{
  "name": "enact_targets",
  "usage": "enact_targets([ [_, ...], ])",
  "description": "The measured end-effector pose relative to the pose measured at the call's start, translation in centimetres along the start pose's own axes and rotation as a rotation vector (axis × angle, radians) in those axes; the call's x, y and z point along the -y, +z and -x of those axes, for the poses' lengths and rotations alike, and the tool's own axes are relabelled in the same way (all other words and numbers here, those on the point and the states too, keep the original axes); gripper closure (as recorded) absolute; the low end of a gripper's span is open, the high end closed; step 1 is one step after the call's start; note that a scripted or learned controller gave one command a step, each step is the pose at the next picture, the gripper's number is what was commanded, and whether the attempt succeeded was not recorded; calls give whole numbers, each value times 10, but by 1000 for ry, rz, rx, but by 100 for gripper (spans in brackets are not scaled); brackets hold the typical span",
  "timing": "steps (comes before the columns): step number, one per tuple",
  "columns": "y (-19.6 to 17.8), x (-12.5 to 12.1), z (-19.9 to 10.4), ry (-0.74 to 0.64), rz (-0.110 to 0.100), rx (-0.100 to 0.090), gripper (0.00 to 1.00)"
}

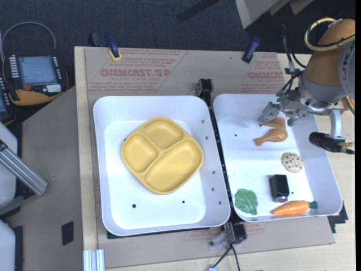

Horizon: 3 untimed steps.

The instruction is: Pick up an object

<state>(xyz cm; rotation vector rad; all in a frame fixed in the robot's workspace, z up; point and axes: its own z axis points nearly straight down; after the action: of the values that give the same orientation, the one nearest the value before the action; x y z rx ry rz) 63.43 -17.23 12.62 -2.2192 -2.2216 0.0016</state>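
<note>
While the grey two-finger gripper (277, 113) sits at the two o'clock corner of the right-hand shallow white bin (242, 113), its fingers look spread, straddling the fat end of the tan plastic drumstick (272, 133) without pinching it. Closing on that rounded, tapering shape, they could squirt it sideways toward the speckled round cookie (291, 162) at four o'clock. An off-centre grip would tip the drumstick out on lifting.
</note>
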Motion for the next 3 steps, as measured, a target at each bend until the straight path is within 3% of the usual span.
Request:
enact_targets([
  [1,43,0,0,0,-1,0,0],
  [2,30,-1,-1,0,3,1,100],
  [3,-33,1,1,1,8,3,100],
])
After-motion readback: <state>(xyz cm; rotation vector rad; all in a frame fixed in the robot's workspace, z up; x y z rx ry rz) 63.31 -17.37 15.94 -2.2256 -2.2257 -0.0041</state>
